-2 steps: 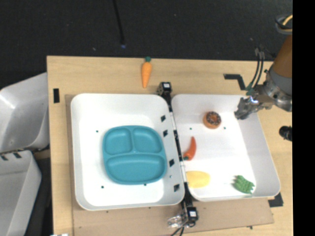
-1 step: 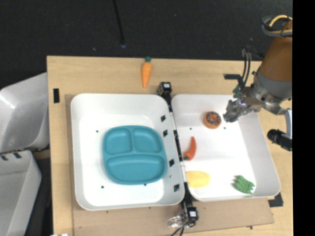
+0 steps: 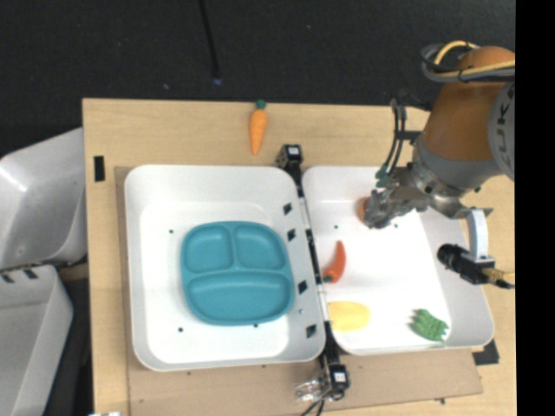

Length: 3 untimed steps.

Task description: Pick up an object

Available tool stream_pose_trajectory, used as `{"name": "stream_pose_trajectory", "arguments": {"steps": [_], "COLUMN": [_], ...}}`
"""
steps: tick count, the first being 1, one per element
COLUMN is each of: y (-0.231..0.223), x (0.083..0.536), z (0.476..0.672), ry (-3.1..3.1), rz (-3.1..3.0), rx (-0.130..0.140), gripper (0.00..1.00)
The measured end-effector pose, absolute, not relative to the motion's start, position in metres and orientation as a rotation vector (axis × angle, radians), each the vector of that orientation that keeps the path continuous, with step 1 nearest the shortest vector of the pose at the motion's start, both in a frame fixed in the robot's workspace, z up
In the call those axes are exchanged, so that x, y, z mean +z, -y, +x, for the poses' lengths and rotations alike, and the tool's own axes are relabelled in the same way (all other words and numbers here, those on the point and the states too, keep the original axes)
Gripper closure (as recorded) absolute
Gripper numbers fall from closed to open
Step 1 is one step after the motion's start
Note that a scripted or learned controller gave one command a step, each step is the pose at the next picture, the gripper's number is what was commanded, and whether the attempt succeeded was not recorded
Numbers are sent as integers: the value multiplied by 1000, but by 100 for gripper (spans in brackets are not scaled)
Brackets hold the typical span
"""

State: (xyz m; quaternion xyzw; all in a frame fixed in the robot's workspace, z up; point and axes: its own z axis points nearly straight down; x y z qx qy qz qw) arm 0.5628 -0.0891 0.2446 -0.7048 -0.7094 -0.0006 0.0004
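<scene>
My gripper (image 3: pixel 378 215) hangs low over the back of the right bin (image 3: pixel 381 336), right next to a small orange-red object (image 3: pixel 362 206) that peeks out at its left side. A red pepper (image 3: pixel 336 263) lies near the bin's left wall. A yellow object (image 3: pixel 349 315) rests at the front left. A green leafy toy (image 3: pixel 428 324) sits at the front right. The left bin (image 3: pixel 147 232) holds a blue divided plate (image 3: pixel 236 272).
An orange carrot (image 3: pixel 258 127) lies on the wooden bench behind the bins. A white container (image 3: pixel 35 206) stands off the bench's left side. Bare bin floor spans the middle of the right bin.
</scene>
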Motion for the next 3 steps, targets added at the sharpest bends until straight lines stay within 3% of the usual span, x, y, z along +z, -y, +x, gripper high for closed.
{"name": "stream_pose_trajectory", "arguments": {"steps": [2, 3], "y": [-6, -62], "x": [237, 246], "z": [525, 523], "ry": [2227, 2222], "rz": [-2214, -2222], "rx": [1, -3], "gripper": [100, 100]}}
